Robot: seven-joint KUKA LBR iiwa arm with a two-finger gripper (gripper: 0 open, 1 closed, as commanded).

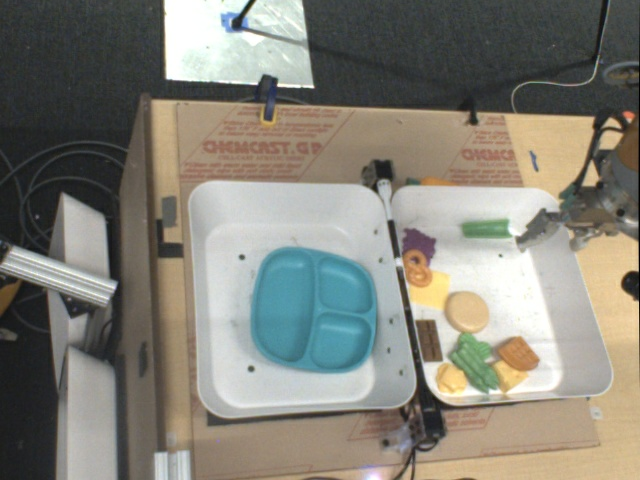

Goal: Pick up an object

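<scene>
The right bin [575, 298] holds several toy foods. A green cylinder [486, 229] lies near its far side. A purple piece [419, 241], an orange ring [414, 263] and a yellow slice [430, 290] sit along its left wall. A round tan bun [467, 311] is in the middle. A brown bar [428, 340], a green vegetable [474, 358], a brown biscuit [518, 353] and a yellow piece [451, 377] crowd the near side. My gripper [545, 224] hovers at the bin's far right rim, just right of the green cylinder.
The left bin [215, 268] holds a teal divided plate [313, 308]. A black clip [380, 175] sits where the bins meet at the back. The arm's wrist [610, 203] enters from the right edge. Cardboard [300, 143] lies under both bins.
</scene>
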